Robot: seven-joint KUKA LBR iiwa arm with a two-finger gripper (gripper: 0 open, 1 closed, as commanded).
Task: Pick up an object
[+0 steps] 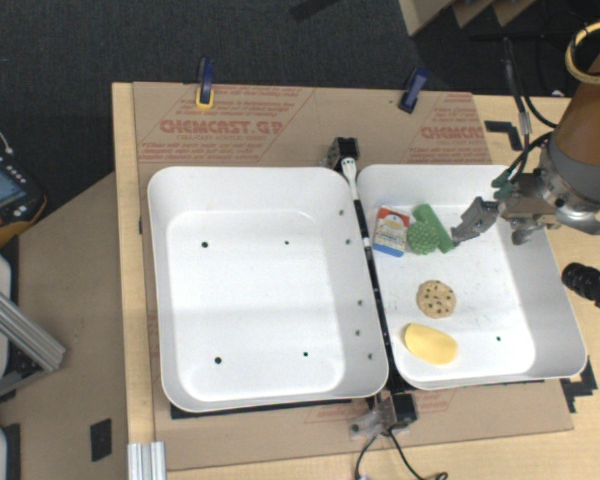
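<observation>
The gripper (472,220) is hanging low over the right bin (540,353), its dark fingers pointing left at the green toy (429,230). I honestly can't tell how far open they are, and nothing seems to be held. The tips sit just beside the green toy's right edge, maybe touching it, hard to say.

That toy lies right against a small red and white packet (390,230) near the bin's left wall. So my worry is a sideways shove: the fingers could push the toy into the packet instead of straddling it, or pinch both together. The cookie (436,298) and the yellow lump (431,344) lie apart toward the front, so they look like easier targets. The left bin (180,208) isn't in play
</observation>
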